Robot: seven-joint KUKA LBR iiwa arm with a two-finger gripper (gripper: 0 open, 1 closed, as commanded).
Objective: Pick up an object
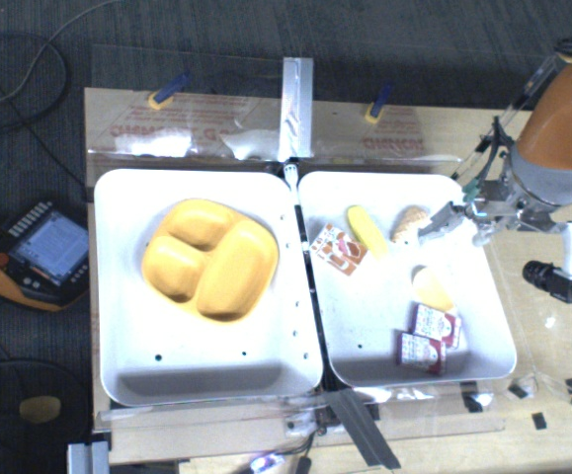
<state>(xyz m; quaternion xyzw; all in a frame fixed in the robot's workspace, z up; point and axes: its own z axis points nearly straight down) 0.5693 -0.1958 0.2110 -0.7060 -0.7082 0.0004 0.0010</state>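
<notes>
The right bin holds several small items: a yellow banana-shaped piece, a tan rounded lump, a red-and-white packet, a pale yellow piece and two red-and-white cartons. My gripper reaches in over the bin's right rim, low and close beside the tan lump on its right. I see nothing held in it. The grey arm with its orange band stands at the right edge.
A large yellow lumpy object fills the middle of the left bin. A metal strip stands behind the divider between the bins. A handheld controller lies on the floor at the left.
</notes>
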